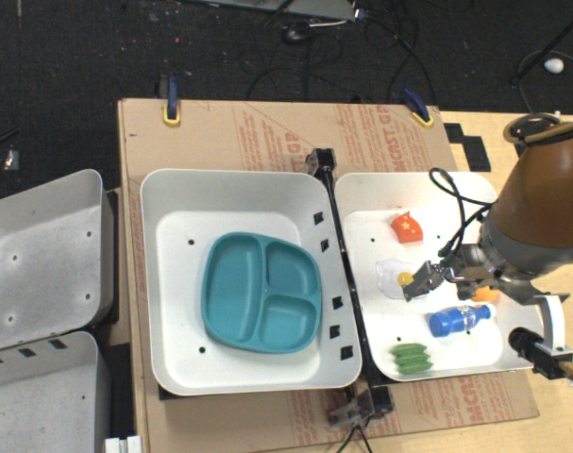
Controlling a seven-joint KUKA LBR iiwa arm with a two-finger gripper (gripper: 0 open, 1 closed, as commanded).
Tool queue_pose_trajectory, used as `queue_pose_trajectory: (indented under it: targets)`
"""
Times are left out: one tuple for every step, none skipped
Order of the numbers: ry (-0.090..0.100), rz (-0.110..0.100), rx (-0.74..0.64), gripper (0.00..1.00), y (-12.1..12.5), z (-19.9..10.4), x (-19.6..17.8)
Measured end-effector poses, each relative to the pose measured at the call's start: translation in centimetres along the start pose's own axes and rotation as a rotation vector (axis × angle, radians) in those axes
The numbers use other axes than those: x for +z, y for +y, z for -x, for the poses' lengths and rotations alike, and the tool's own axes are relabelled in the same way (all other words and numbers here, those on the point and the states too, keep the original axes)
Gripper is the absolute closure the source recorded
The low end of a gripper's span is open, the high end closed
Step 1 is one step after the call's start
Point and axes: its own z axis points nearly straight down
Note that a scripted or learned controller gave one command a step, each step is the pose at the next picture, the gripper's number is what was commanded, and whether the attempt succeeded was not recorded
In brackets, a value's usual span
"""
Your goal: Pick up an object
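Observation:
The right bin [362, 206] holds several small objects. An orange piece [407, 226] lies toward its far side, and a clear plastic item [394, 277] sits left of centre. A blue bottle [458, 320] lies on its side near the front, with a green ridged object [411, 355] by the front rim. A small orange bit [485, 294] peeks out beside the wrist. My gripper [426, 279] hangs low over the middle of this bin, just right of the clear item and above the blue bottle. I see nothing held in it.
The left bin [173, 206] carries a teal divided plate [261, 292]. A black divider [341, 253] runs between the bins. The arm's orange band [547, 196] looms over the right bin's right side. Grey trays [41, 253] lie off the bench to the left.

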Motion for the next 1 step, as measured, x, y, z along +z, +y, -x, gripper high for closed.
queue_pose_trajectory:
  targets:
    - [0.001, -0.004, 0.002, 0.0, 0.36, 0.77, 4.81]
